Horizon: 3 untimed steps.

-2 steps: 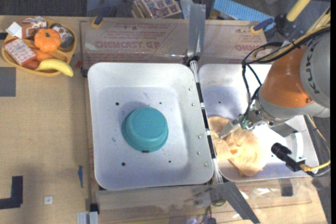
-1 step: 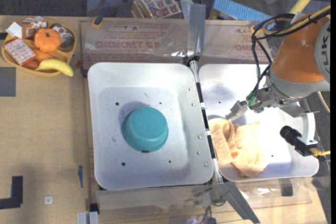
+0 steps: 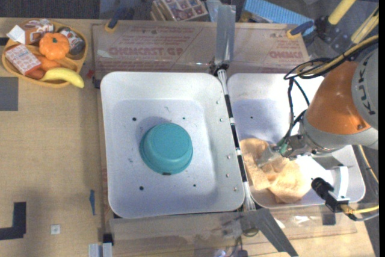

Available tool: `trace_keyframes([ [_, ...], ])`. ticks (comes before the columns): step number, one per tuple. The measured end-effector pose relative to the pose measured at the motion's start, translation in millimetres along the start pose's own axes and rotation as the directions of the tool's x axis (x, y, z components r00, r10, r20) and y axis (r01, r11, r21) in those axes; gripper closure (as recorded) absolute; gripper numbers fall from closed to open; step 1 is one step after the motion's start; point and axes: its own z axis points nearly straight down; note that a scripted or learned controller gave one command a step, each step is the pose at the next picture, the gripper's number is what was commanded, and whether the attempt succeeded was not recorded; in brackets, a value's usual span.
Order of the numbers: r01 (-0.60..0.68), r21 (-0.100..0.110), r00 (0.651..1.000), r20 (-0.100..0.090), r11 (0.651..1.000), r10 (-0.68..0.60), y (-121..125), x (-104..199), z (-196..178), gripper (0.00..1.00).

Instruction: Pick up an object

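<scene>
Bowl [image 3: 166, 148] in left bin [image 3: 120, 93]; cloth [image 3: 274, 174] in right bin [image 3: 252, 93].

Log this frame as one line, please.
arm: over right bin | pincer: low at tan cloth | grasp: unconfirmed | left bin: teal bowl, upside down

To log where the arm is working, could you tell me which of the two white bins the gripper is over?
The right-hand bin, the one holding the tan cloth-like object. The gripper is at that object, while the left bin holds the teal bowl.
</scene>
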Motion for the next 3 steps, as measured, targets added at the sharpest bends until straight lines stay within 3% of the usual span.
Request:
trace_keyframes([
  [1,-0.005,-0.002,1.000,0.002,1.000,0.005,-0.4,-2.6,-9.6,1.00],
  [2,-0.006,-0.003,1.000,0.002,1.000,0.006,-0.4,-2.8,-9.8,0.00],
  [3,-0.254,-0.011,0.967,0.001,0.967,0.254,22.1,-0.3,9.4,0.00],
])
